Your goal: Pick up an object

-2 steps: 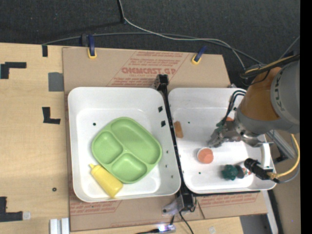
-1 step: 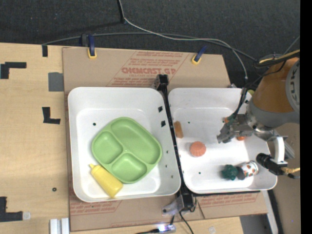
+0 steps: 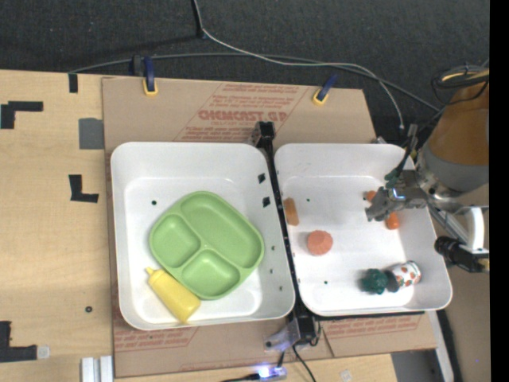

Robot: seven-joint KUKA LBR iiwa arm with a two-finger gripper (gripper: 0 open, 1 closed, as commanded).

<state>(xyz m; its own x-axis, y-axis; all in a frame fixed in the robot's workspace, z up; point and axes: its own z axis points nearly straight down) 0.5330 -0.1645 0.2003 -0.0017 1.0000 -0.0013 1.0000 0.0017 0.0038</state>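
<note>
Brown cardboard covers the counter (image 3: pixel 238 110) under two white bins; over the right bin (image 3: pixel 350 161) the gripper (image 3: pixel 380 207) hangs just beside a small orange piece (image 3: pixel 392 221). Whether it is spread I cannot tell. Left bin (image 3: pixel 127 213): green plate (image 3: pixel 207 243), yellow bottle (image 3: pixel 172 294)

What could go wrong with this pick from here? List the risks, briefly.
1. The end effector sits low by the right bin's far-right wall, so it may knock the rim.
2. The small orange piece beside it lies close to that wall, leaving little room around it.
3. The dark green toy and white patterned object appear to touch, so one may drag the other.
</note>
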